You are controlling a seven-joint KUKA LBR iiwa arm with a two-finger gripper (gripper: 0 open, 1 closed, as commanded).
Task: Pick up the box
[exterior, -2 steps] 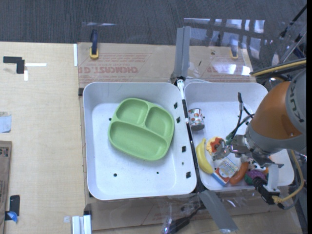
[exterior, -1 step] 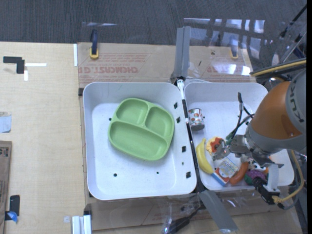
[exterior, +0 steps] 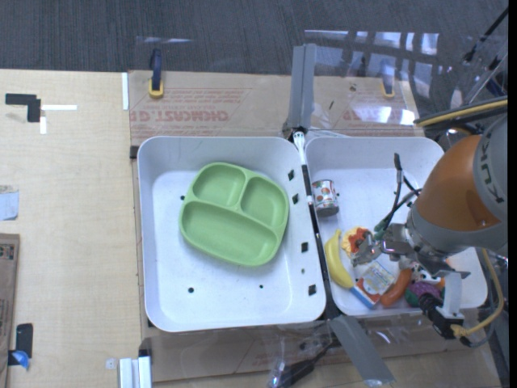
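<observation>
Camera view looks down on my claw [exterior: 373, 249], which sits low in the right bin [exterior: 363, 158] over a heap of small things near the bin's front edge; my own wrist hides the tips, so I cannot tell how they stand or whether anything is in them. The box [exterior: 375, 280], as best I can judge, is the small flat white carton with red print lying just below my claw, touching a yellow banana [exterior: 337, 261] on its left and an orange carrot-like piece [exterior: 394, 290] on its right. That crowding is the risk: closing here, I could catch the banana or the red-and-yellow toy [exterior: 358, 241] instead, or push the flat carton sideways so it slips out. A small can [exterior: 325, 196] stands apart, further back by the divider. The left bin [exterior: 153, 217] holds a green divided plate [exterior: 234, 214], well clear of my work.
</observation>
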